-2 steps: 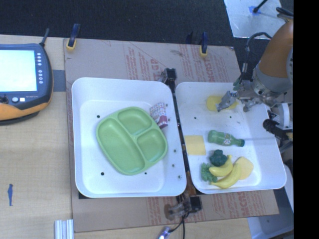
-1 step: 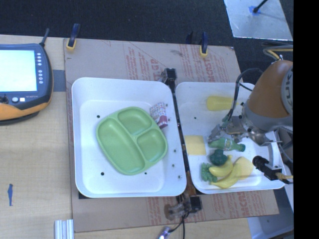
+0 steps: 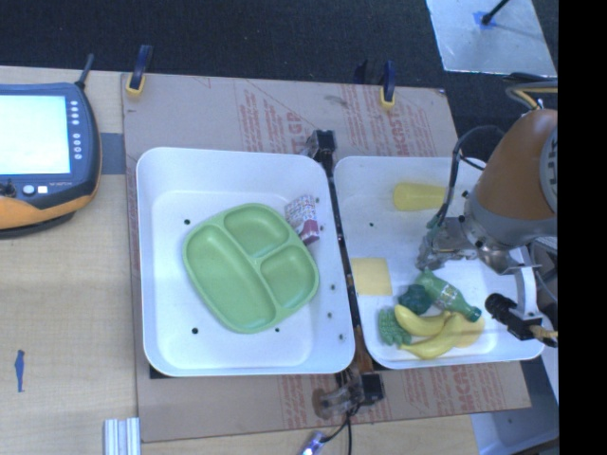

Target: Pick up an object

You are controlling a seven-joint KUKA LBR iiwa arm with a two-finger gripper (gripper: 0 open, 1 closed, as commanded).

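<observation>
The tool (image 3: 444,254), its grip state impossible to tell, hung low in the right bin (image 3: 379,173), just above a green bottle (image 3: 446,297), with bananas (image 3: 432,332) and a green toy (image 3: 391,327) beyond that and a yellow block (image 3: 418,196) behind it.

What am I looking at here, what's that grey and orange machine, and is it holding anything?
One camera looks down at a slant on a bench with two white bins. The machine on the right is a robot arm; its tool hangs low in the right bin, beside a green bottle. I see nothing held in it. That bin also holds bananas, a green toy, a yellow square and a yellow block. The left bin holds a green plate and a small can. A tablet lies far left.
</observation>
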